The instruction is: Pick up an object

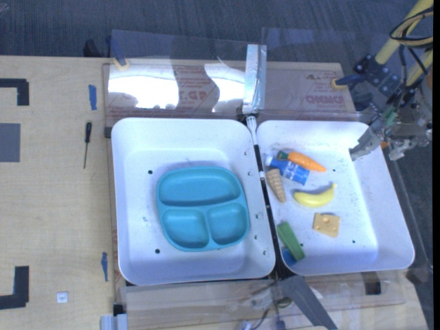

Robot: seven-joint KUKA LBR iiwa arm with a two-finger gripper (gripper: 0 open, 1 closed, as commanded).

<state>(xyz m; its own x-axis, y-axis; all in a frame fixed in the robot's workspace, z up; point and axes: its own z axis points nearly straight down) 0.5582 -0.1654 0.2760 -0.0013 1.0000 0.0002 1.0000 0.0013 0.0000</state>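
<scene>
**My gripper waits at the right bin's edge**

Nearest the camera, a green block (288,238) lies at six o'clock in the right bin (364,243), a blue piece (291,256) touching its lower end. A cheese wedge (326,224) sits at five, a banana (315,196) near the middle. At eleven, a carrot (306,161) rests against a blue packet (289,171), with a cone (276,185) just beside it. The left bin (130,150) holds a teal divided plate (201,207). My gripper (362,147) hangs at two o'clock over the rim; I cannot tell whether it is released or clenched.
</scene>
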